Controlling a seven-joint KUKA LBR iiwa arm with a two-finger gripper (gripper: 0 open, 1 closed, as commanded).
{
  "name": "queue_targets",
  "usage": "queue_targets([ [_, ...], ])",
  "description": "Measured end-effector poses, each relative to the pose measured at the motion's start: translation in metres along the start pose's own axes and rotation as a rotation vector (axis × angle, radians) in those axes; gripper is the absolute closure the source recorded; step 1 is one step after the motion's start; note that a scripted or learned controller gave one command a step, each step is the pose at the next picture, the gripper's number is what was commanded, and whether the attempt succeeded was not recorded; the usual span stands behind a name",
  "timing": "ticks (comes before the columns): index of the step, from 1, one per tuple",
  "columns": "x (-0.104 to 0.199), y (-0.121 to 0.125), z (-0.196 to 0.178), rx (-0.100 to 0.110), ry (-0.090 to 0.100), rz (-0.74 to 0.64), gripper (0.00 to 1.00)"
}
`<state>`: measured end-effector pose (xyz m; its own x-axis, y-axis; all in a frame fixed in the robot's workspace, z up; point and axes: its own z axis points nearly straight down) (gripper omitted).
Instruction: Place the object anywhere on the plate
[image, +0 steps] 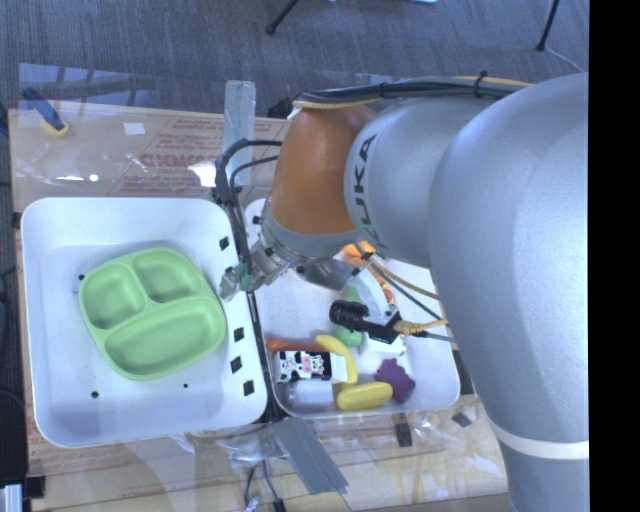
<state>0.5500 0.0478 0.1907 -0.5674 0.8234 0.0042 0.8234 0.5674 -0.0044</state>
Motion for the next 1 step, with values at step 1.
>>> queue_targets([
  [1, -0.0011, -0.0005, -0.0004, 0.000, -0.001, 0.001, 0.00],
])
